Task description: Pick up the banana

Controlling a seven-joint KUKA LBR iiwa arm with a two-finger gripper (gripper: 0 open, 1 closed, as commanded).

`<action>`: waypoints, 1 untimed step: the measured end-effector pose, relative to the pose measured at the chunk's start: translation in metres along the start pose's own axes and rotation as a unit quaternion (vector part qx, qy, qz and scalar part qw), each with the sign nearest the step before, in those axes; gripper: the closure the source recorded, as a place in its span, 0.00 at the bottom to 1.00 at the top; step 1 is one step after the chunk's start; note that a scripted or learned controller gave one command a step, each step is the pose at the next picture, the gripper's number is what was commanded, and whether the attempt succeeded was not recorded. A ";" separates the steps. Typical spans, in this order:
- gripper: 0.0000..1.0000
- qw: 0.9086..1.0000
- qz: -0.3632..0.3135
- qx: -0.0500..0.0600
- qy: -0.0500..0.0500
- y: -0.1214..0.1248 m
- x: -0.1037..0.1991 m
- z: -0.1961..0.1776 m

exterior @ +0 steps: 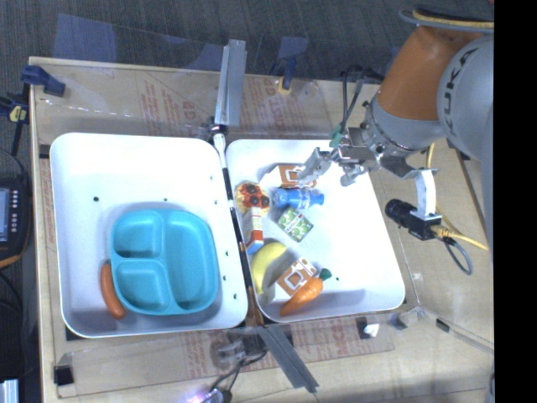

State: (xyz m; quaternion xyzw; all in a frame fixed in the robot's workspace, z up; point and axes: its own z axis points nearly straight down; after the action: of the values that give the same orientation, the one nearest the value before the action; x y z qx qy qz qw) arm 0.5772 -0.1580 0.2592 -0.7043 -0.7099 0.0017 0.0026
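- 2 shallow white bins sit side by side on the worktop [470, 309]; the left bin [75, 154] and the right bin [377, 259] share a raised divider, probably so items can be moved from one to the other.
- Banana [267, 263]: in the right bin, lower-left area, hard against the divider wall. Pale yellow-green, smooth, curved. It is partly covered by a small orange-and-white carton [298, 277] on its right side, and a carrot [302, 294] lies just below that.
- Judgement: being wedged between wall and carton leaves little room for a side approach; a descent from above onto the exposed upper curve looks the cleanest option.
- Gripper [317, 164]: hovers over the upper middle of the right bin, well apart from the banana. I cannot tell whether its fingers are released or clenched; nothing is visibly between them.
- Near the gripper: a blue bottle [298, 198] on its side, a green patterned packet [295, 222], and a round red-and-yellow toy [250, 196] by the divider.
- Left bin: a blue 3-compartment plastic tray [164, 263], glossy with rounded corners, and a sausage-shaped orange item [110, 290] beside its left edge.
- Task status, judged: pick not yet begun.
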 end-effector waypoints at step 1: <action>0.00 1.000 -0.011 -0.003 -0.001 -0.018 0.013 0.154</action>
State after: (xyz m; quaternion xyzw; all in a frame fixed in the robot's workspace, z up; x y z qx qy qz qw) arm 0.5584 -0.1451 0.1057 -0.6962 -0.7178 0.0003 -0.0002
